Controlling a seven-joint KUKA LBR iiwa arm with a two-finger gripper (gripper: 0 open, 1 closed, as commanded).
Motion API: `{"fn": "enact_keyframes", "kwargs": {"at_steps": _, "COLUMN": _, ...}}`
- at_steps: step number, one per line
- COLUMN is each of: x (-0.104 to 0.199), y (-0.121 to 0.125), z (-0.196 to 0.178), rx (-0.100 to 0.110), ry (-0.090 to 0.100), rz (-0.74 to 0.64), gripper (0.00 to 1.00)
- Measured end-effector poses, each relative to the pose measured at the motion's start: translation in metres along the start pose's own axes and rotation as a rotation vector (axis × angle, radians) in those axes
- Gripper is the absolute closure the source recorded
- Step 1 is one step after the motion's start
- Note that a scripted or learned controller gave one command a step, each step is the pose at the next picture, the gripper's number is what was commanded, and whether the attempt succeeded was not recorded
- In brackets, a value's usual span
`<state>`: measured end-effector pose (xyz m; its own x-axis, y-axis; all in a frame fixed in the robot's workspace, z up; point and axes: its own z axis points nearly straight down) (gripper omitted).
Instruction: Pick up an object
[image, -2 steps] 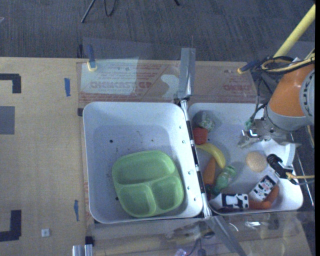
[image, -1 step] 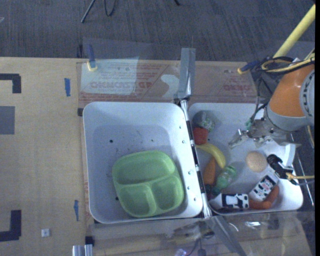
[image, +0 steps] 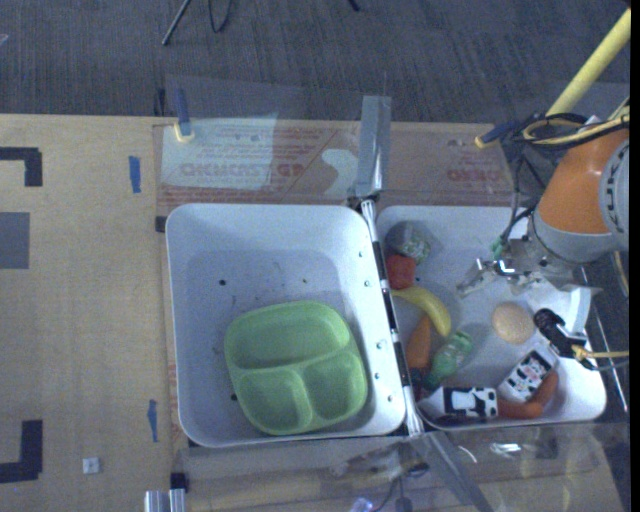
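Item — round tan cookie (image: 513, 323), right bin (image: 470, 230), right of the banana (image: 428, 307). Likely light, rigid, flat; best taken across its rim. Gripper (image: 497, 266) hovers just above it — whether spread or closed cannot be told.

Mostly plastic, on wood and carpet

Both white bins (image: 190, 300) look like smooth, faintly glossy plastic; the green divided plate (image: 295, 365) in the left one is matt plastic. The banana (image: 428, 308) and green bottle (image: 451, 355) in the right bin look like shiny plastic. The bench top (image: 80, 300) is pale, matt wood, and the floor (image: 300, 50) beyond it is rough dark carpet.
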<state>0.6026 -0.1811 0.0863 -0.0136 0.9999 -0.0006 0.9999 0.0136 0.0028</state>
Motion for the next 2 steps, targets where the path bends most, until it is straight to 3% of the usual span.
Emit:
{"fn": "enact_keyframes", "kwargs": {"at_steps": 1, "x": 0.051, "y": -0.079, "z": -0.001, "rx": -0.001, "ry": 0.002, "rz": 0.113, "gripper": 0.0}}
{"fn": "enact_keyframes", "kwargs": {"at_steps": 2, "x": 0.049, "y": -0.078, "z": -0.011, "rx": -0.006, "ry": 0.001, "rz": 0.118, "gripper": 1.0}}
